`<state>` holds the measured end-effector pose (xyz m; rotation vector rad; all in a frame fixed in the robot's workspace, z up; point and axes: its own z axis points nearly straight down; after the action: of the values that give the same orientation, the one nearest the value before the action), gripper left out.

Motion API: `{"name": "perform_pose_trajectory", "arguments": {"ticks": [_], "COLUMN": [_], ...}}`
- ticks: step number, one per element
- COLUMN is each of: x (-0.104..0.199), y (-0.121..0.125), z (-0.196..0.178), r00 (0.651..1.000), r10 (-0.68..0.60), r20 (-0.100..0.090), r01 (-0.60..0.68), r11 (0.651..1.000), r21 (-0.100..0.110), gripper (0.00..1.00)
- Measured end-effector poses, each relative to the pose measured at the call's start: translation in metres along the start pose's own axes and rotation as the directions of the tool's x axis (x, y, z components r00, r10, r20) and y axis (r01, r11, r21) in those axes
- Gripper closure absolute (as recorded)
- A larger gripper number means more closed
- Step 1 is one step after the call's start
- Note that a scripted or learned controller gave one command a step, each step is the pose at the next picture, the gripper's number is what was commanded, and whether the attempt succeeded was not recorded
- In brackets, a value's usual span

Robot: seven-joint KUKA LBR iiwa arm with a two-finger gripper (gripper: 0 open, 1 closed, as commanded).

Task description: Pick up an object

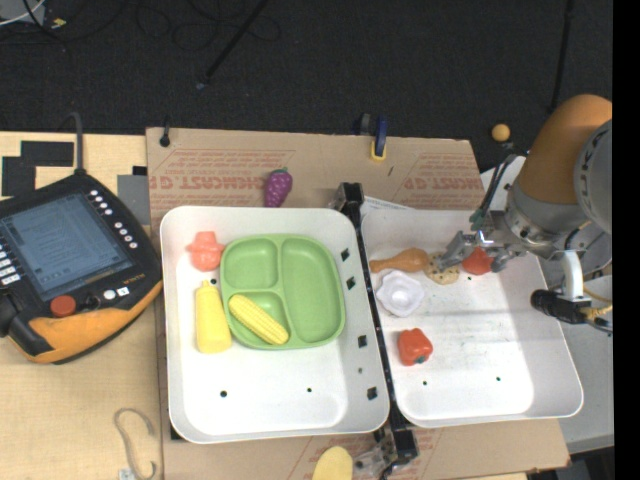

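While the arm [565, 173] reaches into the right bin [520, 368], I can't tell how its fingers [452, 256] stand; they hover by a small red toy [478, 261] near the cookie [444, 274].

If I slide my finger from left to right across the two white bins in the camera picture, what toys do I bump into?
Pink toy → yellow bottle → corn on the green tray → white cup → red pepper → cookie → small red thing by the gripper.
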<state>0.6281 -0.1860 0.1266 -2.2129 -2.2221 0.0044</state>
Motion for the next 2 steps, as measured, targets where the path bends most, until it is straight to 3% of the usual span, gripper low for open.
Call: {"name": "perform_pose_trajectory", "arguments": {"ticks": [1,2], "x": [0.004,0.004], "y": [0.001,0.002], "z": [0.041,0.029], "r00": [1.000,1.000], "r10": [-0.003,-0.004], "r20": [0.000,0.001], "r01": [0.003,0.004], "r11": [1.000,1.000], "r21": [-0.001,-0.004], "gripper": [0.00,1.00]}}
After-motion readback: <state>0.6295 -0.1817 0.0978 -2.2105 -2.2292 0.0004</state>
